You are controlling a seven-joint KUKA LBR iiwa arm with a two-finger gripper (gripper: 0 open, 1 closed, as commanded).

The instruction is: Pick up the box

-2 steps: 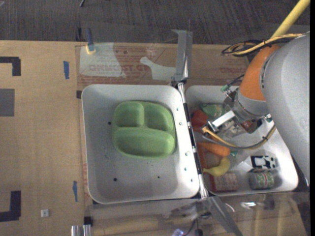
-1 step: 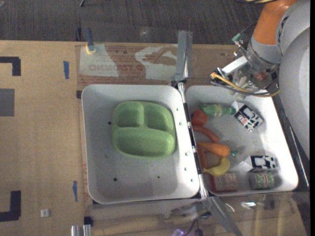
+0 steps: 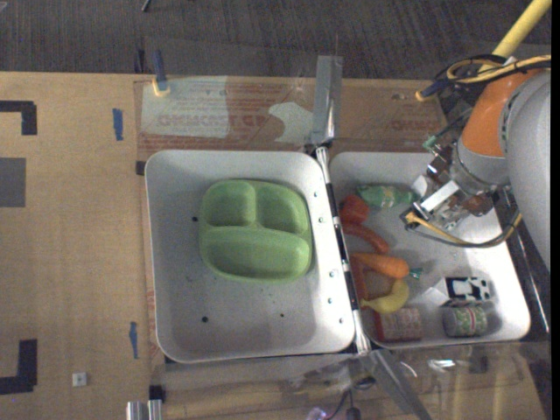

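Observation:
The box (image 3: 401, 324) is small and reddish-brown and lies flat at the front edge of the right bin (image 3: 507, 265), just below a yellow banana (image 3: 391, 298). My gripper (image 3: 423, 214) hangs over the back half of the same bin, beside a green bottle-shaped item (image 3: 385, 197). It is well apart from the box, up and to the right of it. Nothing shows in its grasp.
The right bin also holds orange carrots (image 3: 381, 264), a red-orange piece (image 3: 353, 210), a black-and-white item (image 3: 465, 287) and a greenish can (image 3: 464, 319). A green divided plate (image 3: 255, 228) lies in the left bin (image 3: 175, 304). A metal divider (image 3: 325, 112) separates the bins.

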